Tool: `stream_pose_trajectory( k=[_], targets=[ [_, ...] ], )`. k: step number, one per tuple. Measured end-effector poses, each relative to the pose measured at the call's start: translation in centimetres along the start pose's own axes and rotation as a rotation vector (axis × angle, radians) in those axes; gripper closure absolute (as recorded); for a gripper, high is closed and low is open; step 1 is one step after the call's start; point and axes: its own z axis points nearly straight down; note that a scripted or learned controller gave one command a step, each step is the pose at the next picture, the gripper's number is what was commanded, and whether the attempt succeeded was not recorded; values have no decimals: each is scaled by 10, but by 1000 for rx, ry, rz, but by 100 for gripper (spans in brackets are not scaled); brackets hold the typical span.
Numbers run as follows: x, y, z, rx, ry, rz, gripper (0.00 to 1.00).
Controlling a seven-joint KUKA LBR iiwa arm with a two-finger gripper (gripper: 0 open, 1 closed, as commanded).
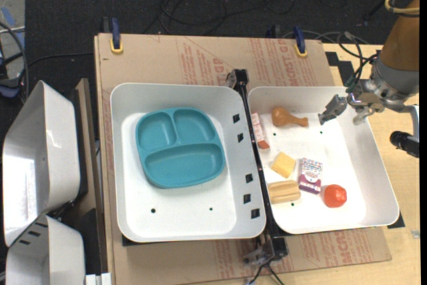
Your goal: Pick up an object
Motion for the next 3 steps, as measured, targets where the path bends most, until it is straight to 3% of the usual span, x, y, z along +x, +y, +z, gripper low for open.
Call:
stream_pose_trajectory(
  k=[1, 3],
  targets=[
    [1, 3, -9, -14, -3, -3, 0],
    [4, 10, 88, -12, -3, -6, 0]
  ],
)
